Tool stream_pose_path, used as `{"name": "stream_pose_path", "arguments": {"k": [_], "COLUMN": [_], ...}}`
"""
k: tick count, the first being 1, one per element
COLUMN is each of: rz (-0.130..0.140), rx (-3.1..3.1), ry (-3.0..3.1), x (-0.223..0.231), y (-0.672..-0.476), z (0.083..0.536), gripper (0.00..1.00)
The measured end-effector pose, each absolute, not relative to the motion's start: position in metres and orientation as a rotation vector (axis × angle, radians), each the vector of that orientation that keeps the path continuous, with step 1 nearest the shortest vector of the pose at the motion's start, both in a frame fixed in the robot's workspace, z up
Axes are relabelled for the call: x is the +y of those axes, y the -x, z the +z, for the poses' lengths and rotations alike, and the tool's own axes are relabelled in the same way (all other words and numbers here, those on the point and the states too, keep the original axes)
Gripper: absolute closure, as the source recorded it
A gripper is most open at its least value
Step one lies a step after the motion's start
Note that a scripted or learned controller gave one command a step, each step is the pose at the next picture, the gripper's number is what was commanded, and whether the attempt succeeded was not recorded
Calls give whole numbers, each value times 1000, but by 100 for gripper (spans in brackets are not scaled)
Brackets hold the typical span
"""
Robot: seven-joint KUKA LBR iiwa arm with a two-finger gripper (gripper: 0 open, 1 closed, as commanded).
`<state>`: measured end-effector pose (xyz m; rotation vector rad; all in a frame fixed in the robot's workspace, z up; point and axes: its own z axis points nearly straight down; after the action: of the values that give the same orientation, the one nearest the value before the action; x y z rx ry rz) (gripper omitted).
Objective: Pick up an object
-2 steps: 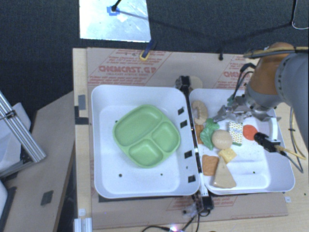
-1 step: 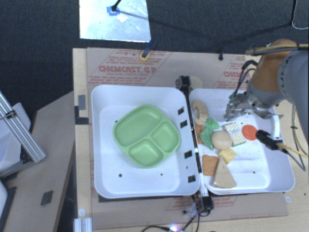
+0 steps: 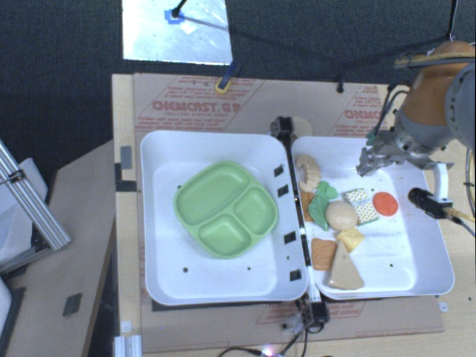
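The left bin [image 3: 160,199] holds a green divided plate [image 3: 225,209]. The right bin [image 3: 424,274] holds a cluster of toy food: a green leafy piece [image 3: 320,203], a beige round piece [image 3: 341,216], and a red disc [image 3: 384,204]. The gripper [image 3: 370,161] hovers over the bin's upper area, apart from these items; whether it is open or closed cannot be determined.

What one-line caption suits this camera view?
Gripper poised over the right bin of toy food; green divided plate sits in the left bin.
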<state>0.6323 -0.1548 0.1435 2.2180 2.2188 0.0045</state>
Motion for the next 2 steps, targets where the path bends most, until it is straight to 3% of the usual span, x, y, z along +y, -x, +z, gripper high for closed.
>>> {"name": "stream_pose_path", "arguments": {"k": [2], "rz": [4], "rx": [2224], "ry": [-2214], "x": [-156], "y": [-635], "z": [226], "gripper": [100]}}
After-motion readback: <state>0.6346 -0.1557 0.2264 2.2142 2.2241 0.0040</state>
